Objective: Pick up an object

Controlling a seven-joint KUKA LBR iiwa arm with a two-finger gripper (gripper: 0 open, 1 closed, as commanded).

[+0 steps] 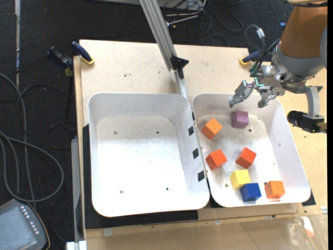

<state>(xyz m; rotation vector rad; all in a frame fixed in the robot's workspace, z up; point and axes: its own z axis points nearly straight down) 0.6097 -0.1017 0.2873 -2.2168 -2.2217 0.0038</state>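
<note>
Arm w/ orange band in from the right, gripper point(252, 94) hanging above the far end of the right bin point(294, 155); we see its two fingers spread apart w/ nothing between them, so it carries nothing. Landmark = purple cube point(240, 119), which sits just below and a bit left of the gripper, apart from it, not touched. Other blocks, all placed rel. to the purple cube: one orange cube point(212, 128) just to its left; a red-orange cube point(216, 159) nearer us and left; another red-orange cube point(246, 157) nearer us, almost straight below; yellow cube point(240, 178) further toward us, w/ blue cube point(251, 192) touching or nearly touching it on the near side; last orange cube point(274, 189) near the front right corner, well apart from the purple one. Left bin point(96, 139) lies well to the left of the purple cube, past the divider. We judge the step as approach: hand open and hovering, no pick made yet, task not begun in effect. Closest candidate looks to be the purple cube. Next move prob. calls for shifting slightly toward us, centring fingers either side of it, then descent and closing. Risk: bin wall close behind, cube could get nudged.
</note>
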